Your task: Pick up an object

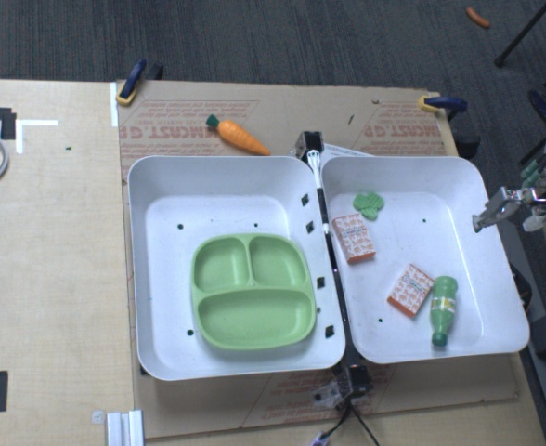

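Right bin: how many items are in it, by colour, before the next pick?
Right bin contents:
Red-and-white cartons: 2, one upper left, one lower right
Green bottle: 1
Green leafy piece: 1
Total: 4

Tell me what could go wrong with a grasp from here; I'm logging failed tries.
The green bottle lies right beside one patterned box, so fingers may hit both. The other box lies flat near the right bin's inner wall, leaving little room. The gripper sits at the far rim, so any approach is long.
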You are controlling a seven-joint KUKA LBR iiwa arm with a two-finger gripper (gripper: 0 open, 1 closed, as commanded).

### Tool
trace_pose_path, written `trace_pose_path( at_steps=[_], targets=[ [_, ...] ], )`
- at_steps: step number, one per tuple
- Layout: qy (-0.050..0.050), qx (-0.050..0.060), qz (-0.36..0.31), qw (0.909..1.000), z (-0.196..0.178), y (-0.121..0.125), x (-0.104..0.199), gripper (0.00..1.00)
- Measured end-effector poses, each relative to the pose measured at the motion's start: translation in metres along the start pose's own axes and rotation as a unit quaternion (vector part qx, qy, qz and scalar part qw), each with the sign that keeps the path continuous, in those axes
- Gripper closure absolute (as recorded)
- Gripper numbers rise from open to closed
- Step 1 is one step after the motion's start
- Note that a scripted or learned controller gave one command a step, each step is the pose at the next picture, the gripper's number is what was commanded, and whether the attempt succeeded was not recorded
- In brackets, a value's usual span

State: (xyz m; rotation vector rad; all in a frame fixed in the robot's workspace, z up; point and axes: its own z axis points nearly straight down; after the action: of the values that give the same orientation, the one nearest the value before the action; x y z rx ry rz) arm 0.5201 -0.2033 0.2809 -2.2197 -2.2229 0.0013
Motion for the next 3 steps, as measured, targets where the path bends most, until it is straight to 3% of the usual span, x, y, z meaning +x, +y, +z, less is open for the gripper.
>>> trace_pose_path(
  at_steps=[1, 2, 3],
  targets=[
    [0.0, 0.0, -0.172, 0.9851, 0.08, 0.034, 0.056, 0.0],
    [-0.001, -0.004, -0.176, 0.9843, 0.185, -0.03, 0.069, 0.0],
    [0.0, -0.006, -0.176, 0.9843, 0.174, -0.028, 0.07, 1.0]
  ],
)
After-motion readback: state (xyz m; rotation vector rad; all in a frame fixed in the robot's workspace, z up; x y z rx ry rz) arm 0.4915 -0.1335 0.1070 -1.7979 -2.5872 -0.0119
